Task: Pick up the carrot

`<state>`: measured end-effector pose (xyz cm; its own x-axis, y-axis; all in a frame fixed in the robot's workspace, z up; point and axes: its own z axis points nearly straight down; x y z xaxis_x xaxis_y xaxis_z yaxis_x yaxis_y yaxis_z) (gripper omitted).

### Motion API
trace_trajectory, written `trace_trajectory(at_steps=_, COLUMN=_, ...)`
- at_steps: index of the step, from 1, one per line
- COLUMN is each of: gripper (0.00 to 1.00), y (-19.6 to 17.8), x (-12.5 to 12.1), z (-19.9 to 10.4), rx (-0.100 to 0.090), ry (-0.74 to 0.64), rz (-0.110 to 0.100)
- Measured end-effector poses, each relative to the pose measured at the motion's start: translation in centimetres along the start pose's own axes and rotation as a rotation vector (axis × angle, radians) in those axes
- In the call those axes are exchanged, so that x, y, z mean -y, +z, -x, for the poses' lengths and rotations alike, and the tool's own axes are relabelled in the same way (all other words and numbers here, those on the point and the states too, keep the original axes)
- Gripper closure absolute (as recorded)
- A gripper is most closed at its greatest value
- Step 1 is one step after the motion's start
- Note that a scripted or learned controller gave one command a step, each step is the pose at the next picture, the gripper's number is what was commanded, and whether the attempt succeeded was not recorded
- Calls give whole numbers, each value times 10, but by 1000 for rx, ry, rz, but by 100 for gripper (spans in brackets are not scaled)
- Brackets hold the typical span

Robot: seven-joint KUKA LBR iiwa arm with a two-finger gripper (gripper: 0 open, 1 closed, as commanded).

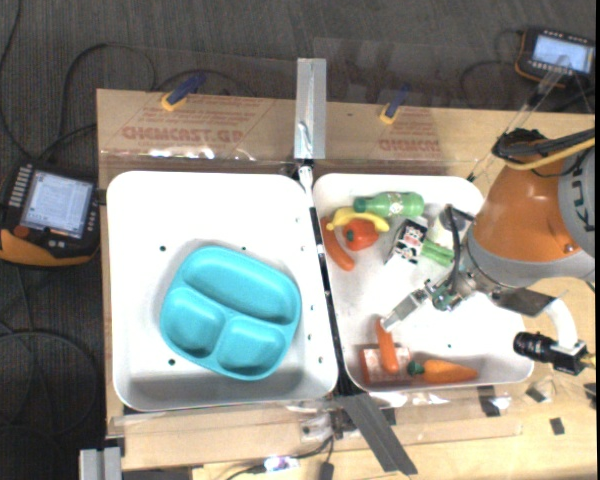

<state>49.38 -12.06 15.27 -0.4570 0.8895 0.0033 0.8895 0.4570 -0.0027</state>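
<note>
The carrot [448, 372], orange with a green leafy end on its left, lies along the front wall of the right bin [500, 368]. My gripper [398, 314] reaches down and left from the orange-banded wrist [520, 223], with its tip low over the bin floor. The tip is up and to the left of the carrot, apart from it. It hangs just above the top of an orange bottle-like item [386, 352] that lies beside the carrot's green end. Nothing shows in the gripper.
At the back of the right bin lie a green bottle [391, 205], a banana [368, 221], a red-orange pepper [359, 234], a long orange piece [339, 252] and a black-and-white box [410, 240]. The left bin [140, 208] holds a blue divided plate [230, 310].
</note>
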Motion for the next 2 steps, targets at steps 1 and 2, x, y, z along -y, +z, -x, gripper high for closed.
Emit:
trace_trajectory(at_steps=1, gripper=0, y=-35, x=4, z=20, rx=2, ry=64, rz=1)
trace_trajectory(at_steps=2, gripper=0, y=-3, x=-10, z=-1, rx=1, ry=-72, rz=0)
